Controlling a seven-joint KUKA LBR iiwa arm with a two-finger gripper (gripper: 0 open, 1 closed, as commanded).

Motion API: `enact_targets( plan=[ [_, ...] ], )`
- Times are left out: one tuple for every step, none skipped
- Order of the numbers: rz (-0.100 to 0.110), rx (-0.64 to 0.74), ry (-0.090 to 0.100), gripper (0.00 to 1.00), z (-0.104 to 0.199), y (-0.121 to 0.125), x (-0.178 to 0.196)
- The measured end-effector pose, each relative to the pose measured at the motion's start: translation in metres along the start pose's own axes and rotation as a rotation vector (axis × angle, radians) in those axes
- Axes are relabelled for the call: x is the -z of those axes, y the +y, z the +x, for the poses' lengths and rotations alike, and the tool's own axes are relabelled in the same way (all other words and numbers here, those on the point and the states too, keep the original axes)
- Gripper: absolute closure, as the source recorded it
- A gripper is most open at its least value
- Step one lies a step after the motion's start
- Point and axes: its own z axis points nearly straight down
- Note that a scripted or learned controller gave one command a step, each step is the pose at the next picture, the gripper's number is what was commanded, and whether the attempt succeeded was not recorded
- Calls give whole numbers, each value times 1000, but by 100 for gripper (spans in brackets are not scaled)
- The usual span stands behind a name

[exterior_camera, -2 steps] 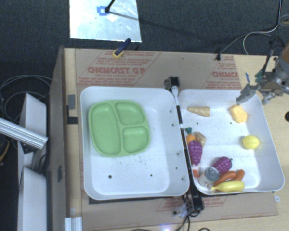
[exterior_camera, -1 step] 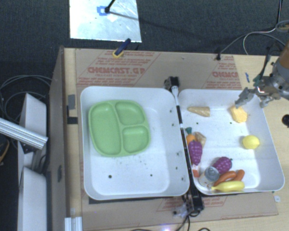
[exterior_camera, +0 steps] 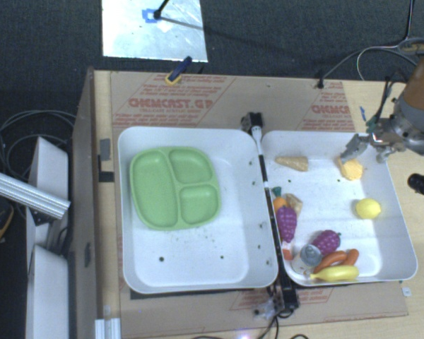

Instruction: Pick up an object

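My gripper [exterior_camera: 368, 149] hangs open over the far right corner of the right bin [exterior_camera: 396, 189], its two grey fingers spread with nothing between them. A yellow-orange chunk [exterior_camera: 351, 169] lies just below and left of the fingertips. Further into the bin sit a tan wedge [exterior_camera: 292, 162] and a yellow lemon [exterior_camera: 367, 208]. A cluster at the near left holds purple grapes [exterior_camera: 287, 222], a second purple bunch [exterior_camera: 326, 241], a carrot [exterior_camera: 333, 259], a banana [exterior_camera: 335, 274] and a small grey round thing [exterior_camera: 310, 254].
The left bin [exterior_camera: 191, 267] holds a green divided plate [exterior_camera: 174, 187]. A black clamp [exterior_camera: 254, 123] sits on the ridge where the bins meet. Cables run across the bench at the back right [exterior_camera: 353, 62]. A grey sheet [exterior_camera: 153, 18] lies on the floor beyond.
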Motion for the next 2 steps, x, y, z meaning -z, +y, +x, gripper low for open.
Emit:
enact_targets(
  plan=[
    [1,0,1,0,2,-44,-6],
    [0,2,2,0,5,38,-42]
  ],
)
